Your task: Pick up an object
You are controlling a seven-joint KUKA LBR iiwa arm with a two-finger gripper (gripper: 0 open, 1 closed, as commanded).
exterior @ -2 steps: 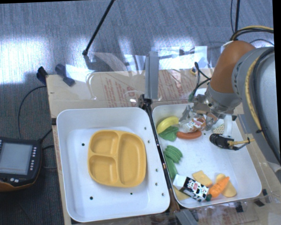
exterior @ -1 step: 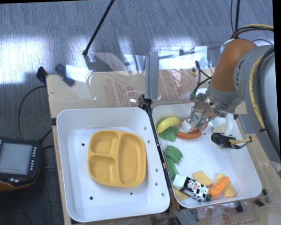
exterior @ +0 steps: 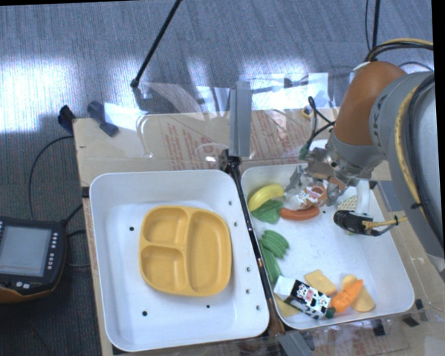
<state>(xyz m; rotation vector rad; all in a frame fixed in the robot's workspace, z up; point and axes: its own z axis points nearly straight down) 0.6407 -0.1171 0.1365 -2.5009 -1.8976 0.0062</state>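
In the right bin, the claw's state is unclear above a crosswise-lying sausage.

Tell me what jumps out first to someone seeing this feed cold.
The yellow tray, alone in the left bin. Next, the grey and orange arm reaching in from the right, its tool low over the far end of the right bin, near a banana. A cow-print carton lies at that bin's near edge among small toy foods.

Glossy white plastic bins, a matt yellow plastic tray, and brown cardboard bench top.
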